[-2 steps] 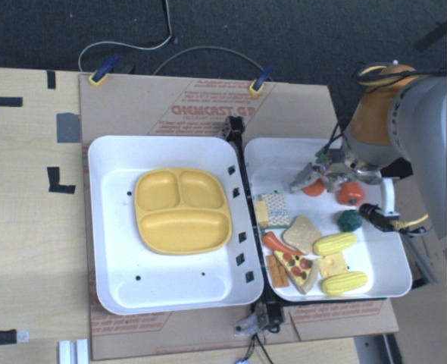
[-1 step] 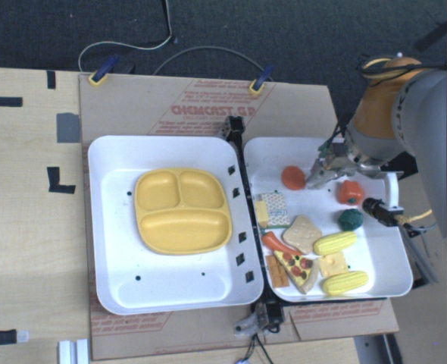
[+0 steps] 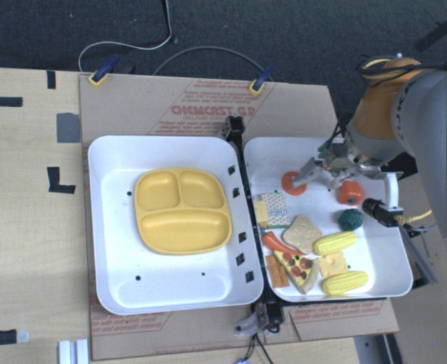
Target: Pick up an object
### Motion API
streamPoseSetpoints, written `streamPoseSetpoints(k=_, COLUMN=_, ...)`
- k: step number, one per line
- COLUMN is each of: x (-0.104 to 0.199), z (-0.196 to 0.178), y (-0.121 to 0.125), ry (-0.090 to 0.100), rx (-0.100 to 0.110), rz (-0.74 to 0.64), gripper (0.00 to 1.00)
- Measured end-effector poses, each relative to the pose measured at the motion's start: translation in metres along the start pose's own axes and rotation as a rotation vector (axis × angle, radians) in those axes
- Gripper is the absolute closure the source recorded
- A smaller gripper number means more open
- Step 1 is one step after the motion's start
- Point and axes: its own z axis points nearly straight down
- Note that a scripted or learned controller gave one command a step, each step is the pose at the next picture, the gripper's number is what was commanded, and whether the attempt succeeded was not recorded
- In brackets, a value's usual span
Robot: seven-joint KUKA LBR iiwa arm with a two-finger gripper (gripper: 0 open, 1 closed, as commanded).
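The right bin [image 3: 394, 279] holds several toy foods. Near its back lie a red-orange round piece [image 3: 292, 183] and a red tomato [image 3: 350, 192]. My gripper [image 3: 322, 179] hangs low over the bin between these two, open, one finger reaching toward the round piece and the other toward the tomato. Nothing sits between the fingers. Further forward lie a dark green piece [image 3: 351, 219], a bread slice [image 3: 303, 233], two corn cobs [image 3: 334, 242] [image 3: 345, 282], a pizza slice [image 3: 299, 270], a carrot [image 3: 278, 243] and a checked cracker [image 3: 272, 204].
The left bin [image 3: 110, 279] holds a yellow divided plate [image 3: 183, 209]. A black divider with clips [image 3: 242, 203] runs between the bins. The grey arm with its orange band [image 3: 379, 108] comes in over the right bin's back right corner. Cables [image 3: 163, 21] lie behind the bins.
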Motion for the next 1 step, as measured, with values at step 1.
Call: streamPoseSetpoints(k=1, x=0.0488, z=0.0111, y=0.038, ry=0.004, rx=0.003, rz=-0.005, gripper=0.0)
